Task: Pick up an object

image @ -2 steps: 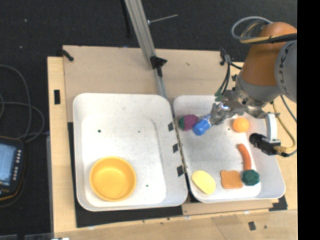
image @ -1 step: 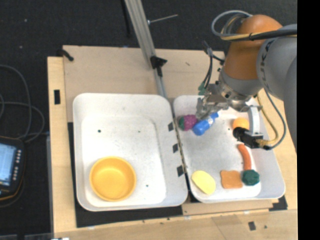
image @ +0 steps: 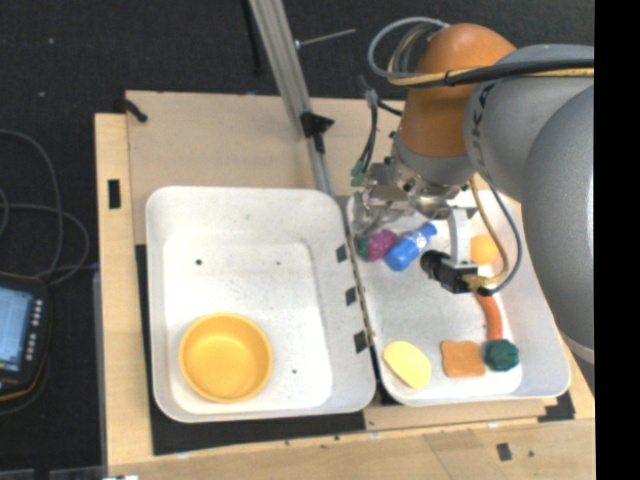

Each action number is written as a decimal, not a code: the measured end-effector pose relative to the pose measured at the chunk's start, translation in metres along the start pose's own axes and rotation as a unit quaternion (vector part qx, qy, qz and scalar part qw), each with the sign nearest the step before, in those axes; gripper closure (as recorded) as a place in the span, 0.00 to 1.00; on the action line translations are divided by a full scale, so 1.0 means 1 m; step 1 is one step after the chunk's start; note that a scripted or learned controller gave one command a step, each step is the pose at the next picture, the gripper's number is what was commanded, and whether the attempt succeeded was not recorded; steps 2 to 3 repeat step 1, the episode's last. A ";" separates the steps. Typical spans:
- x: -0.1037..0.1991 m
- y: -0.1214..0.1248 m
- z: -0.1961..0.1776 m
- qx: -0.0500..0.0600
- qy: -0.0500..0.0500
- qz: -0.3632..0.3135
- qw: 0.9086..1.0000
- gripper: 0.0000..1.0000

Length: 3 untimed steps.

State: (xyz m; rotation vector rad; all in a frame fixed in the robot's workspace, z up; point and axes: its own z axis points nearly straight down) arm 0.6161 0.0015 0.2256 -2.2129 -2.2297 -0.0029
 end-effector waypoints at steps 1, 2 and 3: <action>0.051 0.014 -0.015 -0.001 0.000 0.000 1.000 1.00; 0.051 0.014 -0.015 -0.001 0.000 0.000 1.000 1.00; 0.051 0.014 -0.015 -0.001 0.000 0.000 1.000 1.00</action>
